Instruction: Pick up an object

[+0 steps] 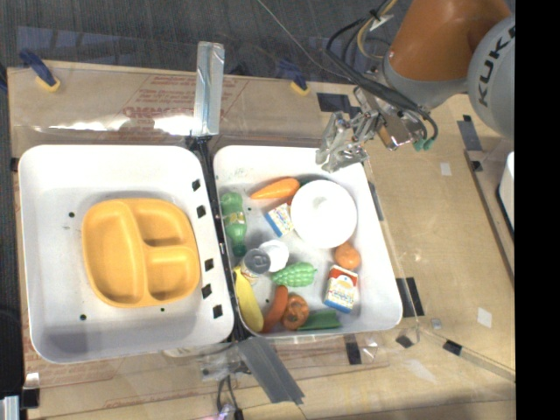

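The hand [343, 151] hovers above the right bin's [385, 269] back edge, gripping nothing; whether open or closed, I cannot tell. All toys, including the carrot [275, 188], lie unpicked inside.

Arm [455, 33] cut off by top edge, carrot [275, 188] partly hidden under white plate [324, 212], gripper [343, 150] fingers too small to tell

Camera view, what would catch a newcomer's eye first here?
Probably the yellow divided tray lying alone in the left bin. Next, the right bin, crowded with toy food around a white round plate, a carrot beside it. The arm's tool hangs over that bin's upper right rim, below the orange band.
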